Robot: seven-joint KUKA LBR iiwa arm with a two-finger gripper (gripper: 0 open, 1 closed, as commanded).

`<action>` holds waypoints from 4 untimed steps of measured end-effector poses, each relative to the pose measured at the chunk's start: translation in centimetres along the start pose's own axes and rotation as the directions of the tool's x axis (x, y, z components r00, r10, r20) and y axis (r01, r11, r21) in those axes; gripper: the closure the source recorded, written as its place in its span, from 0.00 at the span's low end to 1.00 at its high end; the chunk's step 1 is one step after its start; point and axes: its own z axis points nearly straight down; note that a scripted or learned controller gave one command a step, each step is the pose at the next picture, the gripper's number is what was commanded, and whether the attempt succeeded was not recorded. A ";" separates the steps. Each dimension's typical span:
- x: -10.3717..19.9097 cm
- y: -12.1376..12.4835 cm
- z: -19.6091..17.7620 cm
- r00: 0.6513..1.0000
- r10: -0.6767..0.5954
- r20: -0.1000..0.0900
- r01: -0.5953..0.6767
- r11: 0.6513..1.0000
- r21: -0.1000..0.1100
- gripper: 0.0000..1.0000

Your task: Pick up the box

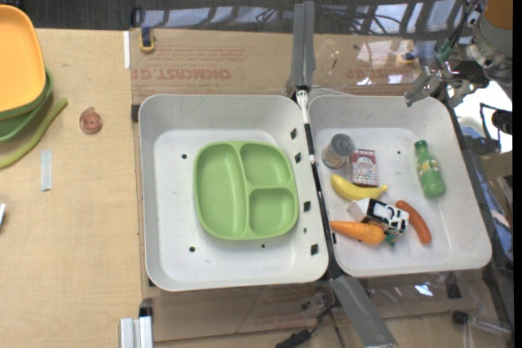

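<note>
In the right bin (469,253), nearest, a carrot (359,231) lies beside a small cow toy (387,215) and a red sausage (416,222). A banana (356,189) sits just beyond. The box (364,167), red and white, lies flat near the bin's middle, beside a tin can (338,149). At the far right rim hangs the pincer (438,82), perhaps spread; the view is too poor to tell.

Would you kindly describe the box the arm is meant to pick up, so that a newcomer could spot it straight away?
Look in the right-hand white bin, at the cluster of items towards its left side. The box lies flat just right of the small tin can and directly above the banana. It is the only flat rectangular item there, red and white with printing on its face.
</note>
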 end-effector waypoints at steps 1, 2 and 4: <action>6.0 -0.5 12.6 0.991 -0.136 0.000 0.136 0.991 -0.002 0.00; 7.4 -4.9 15.4 1.000 -0.008 -0.001 0.008 1.000 0.001 0.00; 11.3 -4.3 5.4 0.994 0.113 0.001 -0.113 0.994 0.000 1.00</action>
